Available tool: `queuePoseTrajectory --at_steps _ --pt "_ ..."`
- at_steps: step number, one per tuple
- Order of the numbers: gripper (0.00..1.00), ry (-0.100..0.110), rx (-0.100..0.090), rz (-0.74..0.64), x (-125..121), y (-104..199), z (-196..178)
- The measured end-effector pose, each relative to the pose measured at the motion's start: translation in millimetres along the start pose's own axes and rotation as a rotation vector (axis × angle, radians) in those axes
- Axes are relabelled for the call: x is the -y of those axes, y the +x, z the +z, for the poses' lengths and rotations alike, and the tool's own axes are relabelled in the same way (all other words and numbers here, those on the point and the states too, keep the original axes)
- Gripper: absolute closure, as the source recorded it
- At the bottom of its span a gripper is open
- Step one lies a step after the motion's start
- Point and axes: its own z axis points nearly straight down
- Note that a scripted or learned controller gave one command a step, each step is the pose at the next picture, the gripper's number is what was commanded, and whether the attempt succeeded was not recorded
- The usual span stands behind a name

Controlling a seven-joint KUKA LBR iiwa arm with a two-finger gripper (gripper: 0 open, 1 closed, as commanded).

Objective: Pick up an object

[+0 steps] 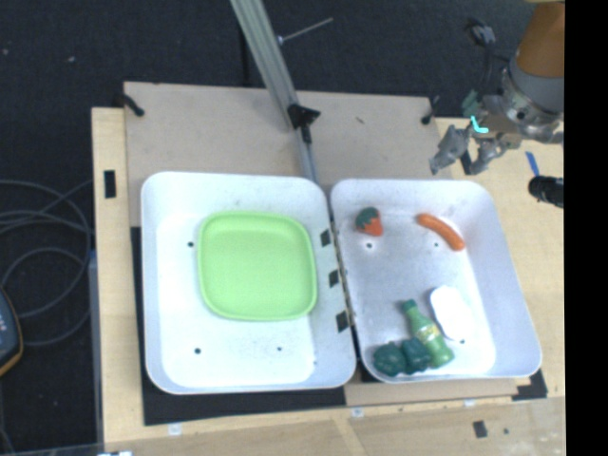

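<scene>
Beyond the right bin, over bare tabletop, my gripper hangs with fingers spread, holding nothing.

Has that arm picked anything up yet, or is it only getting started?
Nothing looks picked up yet. The gripper hangs open above the right bin's far edge with nothing between its fingers. The orange sausage, strawberry, green bottle, white piece and dark green piece lie in that bin. Descending, closing and lifting remain.
</scene>
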Motion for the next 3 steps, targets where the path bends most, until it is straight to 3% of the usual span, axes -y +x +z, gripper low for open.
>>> queuePoseTrajectory --at_steps 1,3 --pt "0.0 0.0 0.0 0.0 0.0 0.0 0.1" --pt "0.0 0.004 0.0 0.0 -9.0 -7.8 101.9"
